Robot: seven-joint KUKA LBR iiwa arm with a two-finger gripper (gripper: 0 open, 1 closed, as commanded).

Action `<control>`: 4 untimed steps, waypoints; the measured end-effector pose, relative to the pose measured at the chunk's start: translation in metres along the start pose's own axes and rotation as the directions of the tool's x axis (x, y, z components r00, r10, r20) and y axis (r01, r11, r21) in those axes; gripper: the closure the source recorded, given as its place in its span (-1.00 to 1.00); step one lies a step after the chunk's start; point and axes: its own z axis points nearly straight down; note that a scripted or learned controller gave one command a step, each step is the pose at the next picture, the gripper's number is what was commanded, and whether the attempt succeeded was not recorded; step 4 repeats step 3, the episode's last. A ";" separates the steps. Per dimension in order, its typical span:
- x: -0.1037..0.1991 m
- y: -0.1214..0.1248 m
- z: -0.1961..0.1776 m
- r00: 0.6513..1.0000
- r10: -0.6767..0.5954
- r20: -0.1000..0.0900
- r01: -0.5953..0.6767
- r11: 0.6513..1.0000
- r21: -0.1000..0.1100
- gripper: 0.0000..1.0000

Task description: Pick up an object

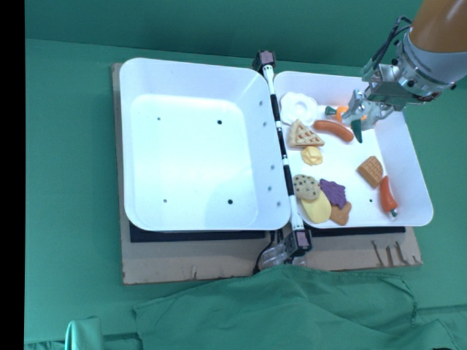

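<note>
The right bin (416, 188) holds several toy foods: a white fried egg (298, 108), a sausage (333, 130), a waffle wedge (303, 133), a square waffle (371, 170), a red-orange pepper (387, 195), a cookie (306, 187) and purple grapes (333, 192). My gripper (360, 121) hangs over the bin's far part, just right of a small carrot (339, 111). A dark green pointed piece (357, 131) sticks down from between its fingers, above the sausage's right end. The fingers look shut on it.
The left bin (139, 79) sits alongside, split from the right one by a black divider bar (281, 141). Both rest on a cardboard sheet (175, 265). Crumpled green cloth (292, 308) lies at the front.
</note>
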 end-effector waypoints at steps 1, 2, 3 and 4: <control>0.058 0.009 0.018 1.000 -0.002 -0.001 0.002 1.000 0.001 1.00; 0.101 0.014 0.034 1.000 0.000 0.000 0.000 1.000 0.002 1.00; 0.143 0.011 0.039 1.000 0.000 0.000 0.000 1.000 0.000 1.00; 0.143 0.011 0.039 1.000 0.000 0.000 0.000 1.000 0.000 1.00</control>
